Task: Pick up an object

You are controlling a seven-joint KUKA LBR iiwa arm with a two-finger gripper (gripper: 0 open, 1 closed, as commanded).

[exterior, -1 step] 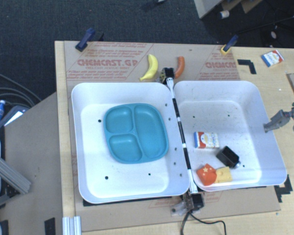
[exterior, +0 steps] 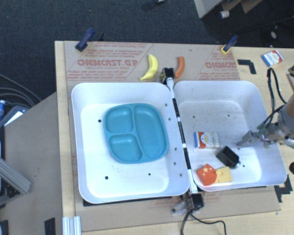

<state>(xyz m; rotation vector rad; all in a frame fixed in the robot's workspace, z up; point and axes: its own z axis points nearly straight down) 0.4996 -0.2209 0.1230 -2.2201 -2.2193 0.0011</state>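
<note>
with its fingers apart and nothing between them, the gripper (exterior: 246,139) should centre over the black block (exterior: 229,156) before descending squarely.

**Bench, two bins, overhead view**

Left bin (exterior: 88,146): blue divided plate (exterior: 135,132), lying flat.
Right bin (exterior: 220,94): carton (exterior: 206,140); black block (exterior: 228,156) near it; red piece (exterior: 206,175) touching yellow piece (exterior: 224,175) by the front wall.
Gripper (exterior: 247,140): over the right bin's right side, near the block, holding nothing.
Behind the bins: banana (exterior: 150,67), orange piece (exterior: 179,66).
</note>
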